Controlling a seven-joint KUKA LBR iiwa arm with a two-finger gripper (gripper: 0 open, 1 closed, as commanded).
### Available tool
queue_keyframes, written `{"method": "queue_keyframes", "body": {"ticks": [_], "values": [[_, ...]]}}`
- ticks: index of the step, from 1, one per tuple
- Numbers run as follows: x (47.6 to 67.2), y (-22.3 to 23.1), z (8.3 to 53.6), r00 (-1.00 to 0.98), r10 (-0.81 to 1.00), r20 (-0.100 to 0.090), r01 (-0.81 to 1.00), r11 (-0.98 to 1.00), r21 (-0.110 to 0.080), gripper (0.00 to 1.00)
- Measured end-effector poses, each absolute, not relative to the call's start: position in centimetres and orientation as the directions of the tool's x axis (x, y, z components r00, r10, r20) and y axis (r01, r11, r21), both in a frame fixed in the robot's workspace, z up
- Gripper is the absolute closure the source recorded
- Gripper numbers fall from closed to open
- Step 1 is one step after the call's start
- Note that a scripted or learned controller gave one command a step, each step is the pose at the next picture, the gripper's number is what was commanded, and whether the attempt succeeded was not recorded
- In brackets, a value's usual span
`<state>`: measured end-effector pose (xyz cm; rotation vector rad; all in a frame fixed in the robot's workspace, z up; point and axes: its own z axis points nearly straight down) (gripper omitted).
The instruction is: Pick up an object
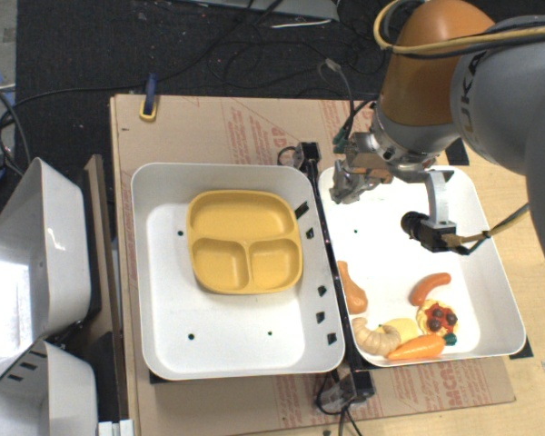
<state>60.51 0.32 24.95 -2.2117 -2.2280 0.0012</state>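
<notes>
Tool (350, 187) over right bin's (500, 271) far left corner (grip state impossible to tell).

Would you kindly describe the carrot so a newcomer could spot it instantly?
Look in the right-hand white bin, at its near edge where toy foods cluster. The carrot lies at the front of that cluster, long, tapered and bright orange, with a green tip, unlike the pale ridged piece beside it.

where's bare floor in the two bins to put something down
Left bin: a bare strip along the near edge below the yellow plate, and a narrow band down its left side. Right bin: the middle is bare, between the gripper and the food. Its near end is crowded: sausage, carrot, tart.
</notes>
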Motion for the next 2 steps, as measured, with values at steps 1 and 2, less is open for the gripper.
{"method": "queue_keyframes", "body": {"ticks": [1,2], "values": [[59.0,5.1,23.5,-0.005,1.000,0.000,1.000,0.005,-0.003,1.00],[58.2,9.7,24.0,-0.008,1.000,0.001,1.000,0.008,0.000,1.00]]}}
